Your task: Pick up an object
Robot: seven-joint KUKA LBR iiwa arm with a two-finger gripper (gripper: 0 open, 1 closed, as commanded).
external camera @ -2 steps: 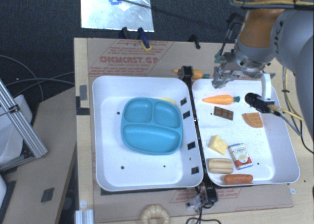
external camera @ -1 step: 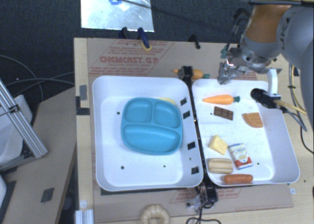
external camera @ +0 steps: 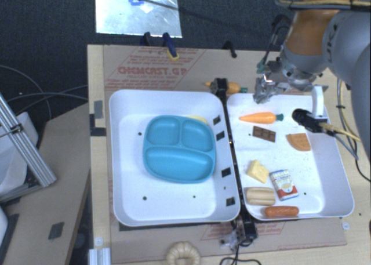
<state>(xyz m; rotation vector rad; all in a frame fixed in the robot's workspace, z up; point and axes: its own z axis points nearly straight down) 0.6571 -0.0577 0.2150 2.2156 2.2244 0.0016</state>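
from my seat the gripper [external camera: 266, 93] hangs over the top edge of the right bin [external camera: 324, 168], in the upper right of the frame. it is too small and dark for me to tell whether it is spread or closed, and i see nothing held in it.

the nearest thing is the carrot [external camera: 258, 118], lying crosswise just below the gripper near the top of that bin, its thick orange end toward the frame's left and a small green tip toward the right. i take that as the likely target. it looks like a toy: light, stiff, smooth and rounded, so it may roll or squirt out of a pinch. i'd close across its thick middle, at right angles to its length, not on the tapering tip.

below it lies a flat brown bar [external camera: 264, 134], near but apart, and a toast [external camera: 298, 141] further right. both look too thin to grab easily. lower down sit a cheese [external camera: 258, 171], a carton [external camera: 284, 184], a bun [external camera: 260, 196] and a sausage [external camera: 282, 211], the last two close to the bottom wall.

the left bin [external camera: 124, 142] holds a blue tray [external camera: 177, 148].
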